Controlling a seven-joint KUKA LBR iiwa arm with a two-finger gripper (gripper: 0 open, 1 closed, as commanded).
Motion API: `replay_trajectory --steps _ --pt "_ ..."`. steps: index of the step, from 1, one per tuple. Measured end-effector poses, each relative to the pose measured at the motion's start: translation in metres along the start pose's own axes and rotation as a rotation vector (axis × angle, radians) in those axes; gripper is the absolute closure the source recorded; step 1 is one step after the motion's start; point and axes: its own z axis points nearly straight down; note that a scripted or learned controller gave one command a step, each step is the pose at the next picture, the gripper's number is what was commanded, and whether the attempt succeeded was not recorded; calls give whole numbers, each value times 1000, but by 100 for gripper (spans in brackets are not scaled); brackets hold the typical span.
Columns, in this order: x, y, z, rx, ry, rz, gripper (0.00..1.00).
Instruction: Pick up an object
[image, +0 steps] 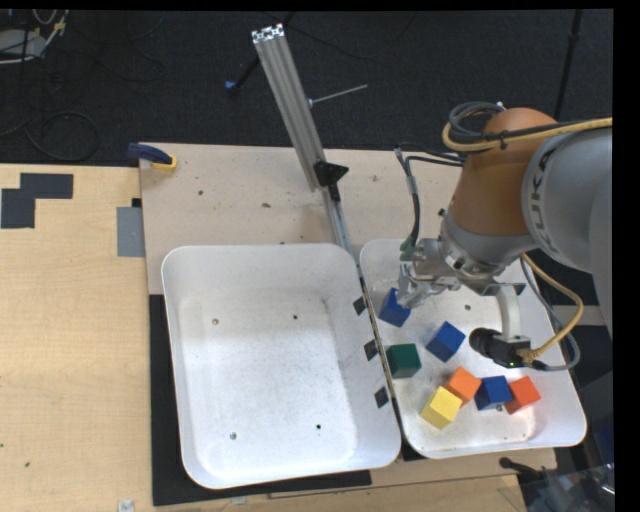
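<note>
Reaching from the right, my arm (530, 190) hangs over the right bin (560, 425). My fingers (412, 295) are pinched on a blue cube (394, 312) at that bin's far left. Nearer lie green (404, 360), blue (446, 341), orange (463, 383) and yellow (441, 407) cubes.
</note>
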Motion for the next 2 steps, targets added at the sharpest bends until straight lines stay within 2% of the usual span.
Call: replay_trajectory --steps 1,2 --pt "60 -5 -1 0 1 -1 100" --pt "111 -24 -16 0 0 0 100"
